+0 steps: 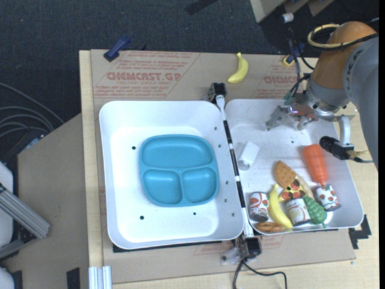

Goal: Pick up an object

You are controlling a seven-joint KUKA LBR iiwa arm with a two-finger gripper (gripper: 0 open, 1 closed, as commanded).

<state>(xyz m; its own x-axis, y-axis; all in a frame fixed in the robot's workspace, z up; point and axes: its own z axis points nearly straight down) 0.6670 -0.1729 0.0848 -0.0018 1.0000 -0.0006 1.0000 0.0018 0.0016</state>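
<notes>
My gripper [291, 118] hangs over the far end of the right bin [260, 114], under the orange-banded wrist. Its fingers are spread open and nothing is between them. Below it the bin floor is bare. An orange carrot [315, 162] lies a short way toward the near right of the gripper. A small white block [248, 153] lies to its near left. At the bin's near end sit a bread piece [286, 174], a yellow banana [276, 206], two small cans [258, 205] [296, 211], a green toy [314, 211] and a red-and-white toy [328, 196].
The left bin [114, 161] holds a blue divided plate [178, 168]. Another yellow banana [239, 70] lies on the bench behind the bins. A blue clip [117, 49] sits at the bench's far left corner. A black part [331, 145] juts over the right bin's right rim.
</notes>
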